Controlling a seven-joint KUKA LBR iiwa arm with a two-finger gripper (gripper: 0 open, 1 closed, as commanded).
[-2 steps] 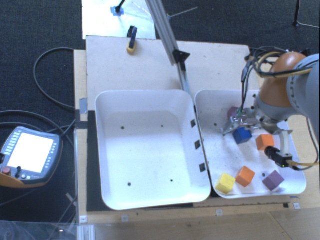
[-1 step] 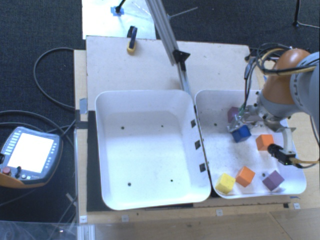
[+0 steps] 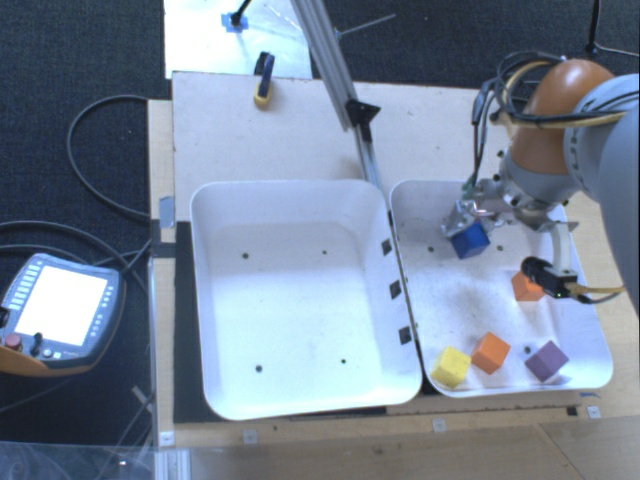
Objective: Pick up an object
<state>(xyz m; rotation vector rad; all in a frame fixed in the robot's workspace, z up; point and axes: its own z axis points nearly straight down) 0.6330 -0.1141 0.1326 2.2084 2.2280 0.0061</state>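
Note:
My gripper [image 3: 468, 224] hangs over the far part of the right bin [image 3: 430, 298], reaching in from the right. A blue cube [image 3: 470, 240] sits tilted between its fingertips, and the fingers are closed on it. Lower in the same bin lie a yellow cube [image 3: 451, 366], an orange cube [image 3: 491, 352] and a purple cube [image 3: 546, 360] along the near wall. A second orange cube [image 3: 524, 287] rests near the right wall, partly hidden by the robot's own hardware.
The left bin [image 3: 205, 278] stands beside the right one, their rims touching. A slanted metal pole [image 3: 335, 63] comes down to the far end of the seam between the bins. A yellow and black clamp [image 3: 263, 78] lies on the board behind.

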